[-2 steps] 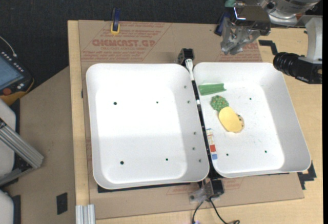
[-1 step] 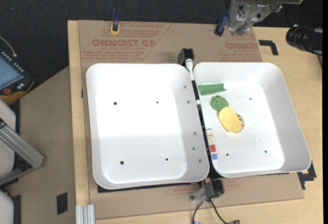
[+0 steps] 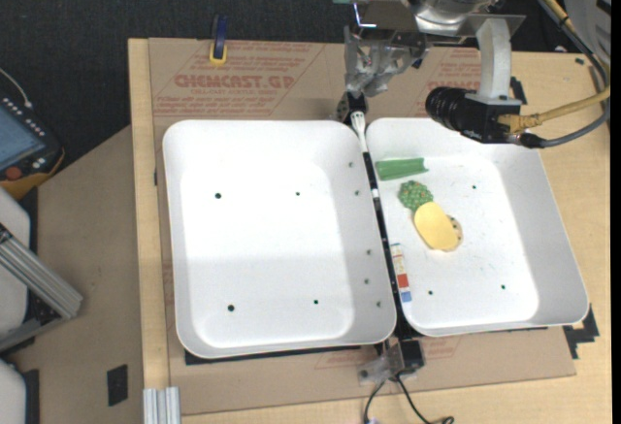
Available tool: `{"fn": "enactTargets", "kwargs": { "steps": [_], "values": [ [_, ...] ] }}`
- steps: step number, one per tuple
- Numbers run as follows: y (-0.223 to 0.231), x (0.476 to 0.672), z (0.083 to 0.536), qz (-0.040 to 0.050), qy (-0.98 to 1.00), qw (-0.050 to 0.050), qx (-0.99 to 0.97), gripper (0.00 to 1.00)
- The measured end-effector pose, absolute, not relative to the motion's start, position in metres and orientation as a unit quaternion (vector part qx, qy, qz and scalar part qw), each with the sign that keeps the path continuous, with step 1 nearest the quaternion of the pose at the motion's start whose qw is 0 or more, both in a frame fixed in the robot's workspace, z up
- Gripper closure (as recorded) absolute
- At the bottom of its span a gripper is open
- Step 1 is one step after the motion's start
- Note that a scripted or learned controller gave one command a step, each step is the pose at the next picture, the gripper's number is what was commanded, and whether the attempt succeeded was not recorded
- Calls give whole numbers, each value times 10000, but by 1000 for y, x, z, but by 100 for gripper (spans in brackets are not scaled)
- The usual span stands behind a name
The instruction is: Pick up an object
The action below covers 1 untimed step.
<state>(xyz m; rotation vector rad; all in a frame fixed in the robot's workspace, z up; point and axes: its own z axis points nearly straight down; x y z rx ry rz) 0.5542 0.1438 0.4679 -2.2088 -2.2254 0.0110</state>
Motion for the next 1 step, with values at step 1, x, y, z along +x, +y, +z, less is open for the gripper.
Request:
{"fn": "enactTargets", "kwargs": {
  "steps": [1],
  "values": [
    [190, 584, 347, 61, -7086, 38, -7055, 100]
  ]
}}
